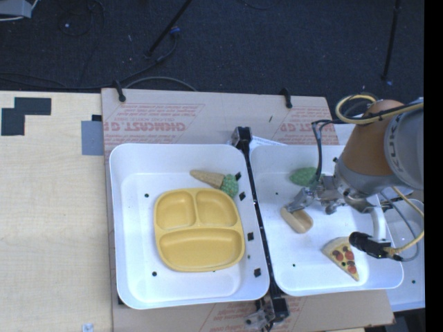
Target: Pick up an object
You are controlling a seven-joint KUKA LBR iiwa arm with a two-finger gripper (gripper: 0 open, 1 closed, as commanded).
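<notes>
Just claw (299, 203) touching bread roll (297, 220)

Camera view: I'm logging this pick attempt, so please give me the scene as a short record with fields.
left bin: yellow divided plate; ice cream cone toy beside the plate's far edge
right bin: bread piece, pizza slice, green item
arm: reaching in from the right, over the right bin
hand: low, just above the bread piece; grasp not confirmed
</notes>
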